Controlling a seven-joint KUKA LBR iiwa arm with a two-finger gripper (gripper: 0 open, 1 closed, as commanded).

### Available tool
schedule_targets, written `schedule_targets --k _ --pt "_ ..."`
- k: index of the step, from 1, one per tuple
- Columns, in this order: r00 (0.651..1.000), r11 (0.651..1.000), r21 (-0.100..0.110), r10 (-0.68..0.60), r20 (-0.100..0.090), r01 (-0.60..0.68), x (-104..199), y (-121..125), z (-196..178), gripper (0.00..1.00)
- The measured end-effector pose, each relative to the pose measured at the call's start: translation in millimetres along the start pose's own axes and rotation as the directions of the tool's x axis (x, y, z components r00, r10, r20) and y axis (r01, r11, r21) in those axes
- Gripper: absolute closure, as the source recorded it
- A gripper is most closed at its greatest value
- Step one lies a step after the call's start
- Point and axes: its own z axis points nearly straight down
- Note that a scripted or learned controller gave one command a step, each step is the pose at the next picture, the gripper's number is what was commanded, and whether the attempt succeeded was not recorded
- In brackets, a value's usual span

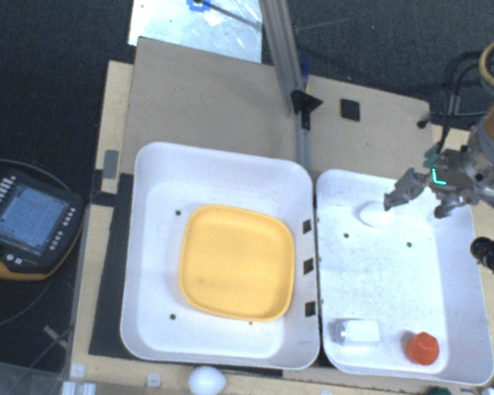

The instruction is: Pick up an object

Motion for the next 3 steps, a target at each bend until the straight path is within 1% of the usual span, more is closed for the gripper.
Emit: schedule_targets --k 1,2,3 --pt "1.0 1.0 0.0 0.0 0.0 0.0 0 0 0 0.0" --pt "1.0 1.0 0.005 0.0 0.0 0.0 2 -1 62 0.0" --pt "1.0 1.0 0.005 0.0 -0.001 0.0 6 -8 121 0.0"
